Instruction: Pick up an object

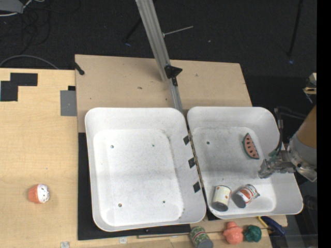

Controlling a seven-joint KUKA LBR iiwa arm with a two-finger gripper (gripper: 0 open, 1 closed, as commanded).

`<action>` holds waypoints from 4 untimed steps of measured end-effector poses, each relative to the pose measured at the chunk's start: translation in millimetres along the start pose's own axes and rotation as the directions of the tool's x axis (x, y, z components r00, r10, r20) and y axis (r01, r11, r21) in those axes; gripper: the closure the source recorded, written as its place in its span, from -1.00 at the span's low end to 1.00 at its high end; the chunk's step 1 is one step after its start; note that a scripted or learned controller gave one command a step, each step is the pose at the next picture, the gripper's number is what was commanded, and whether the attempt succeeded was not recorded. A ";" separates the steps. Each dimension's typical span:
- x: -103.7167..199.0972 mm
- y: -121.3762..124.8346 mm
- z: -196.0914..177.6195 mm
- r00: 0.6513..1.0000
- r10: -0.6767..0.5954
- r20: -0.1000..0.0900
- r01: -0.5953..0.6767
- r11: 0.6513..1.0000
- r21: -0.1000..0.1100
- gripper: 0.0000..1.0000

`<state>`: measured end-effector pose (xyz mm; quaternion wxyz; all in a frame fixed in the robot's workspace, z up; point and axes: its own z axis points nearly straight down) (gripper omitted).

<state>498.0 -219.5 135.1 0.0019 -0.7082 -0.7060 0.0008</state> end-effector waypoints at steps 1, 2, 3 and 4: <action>-2.4 -0.8 -62.8 1.000 -0.004 0.003 0.004 1.000 -0.007 1.00; 2.0 9.1 -116.8 1.000 -0.005 0.003 0.005 1.000 -0.008 1.00; 1.4 9.2 -131.1 1.000 -0.004 0.001 0.004 1.000 -0.003 1.00; 48.6 15.3 -134.6 1.000 -0.008 -0.001 0.008 1.000 -0.002 1.00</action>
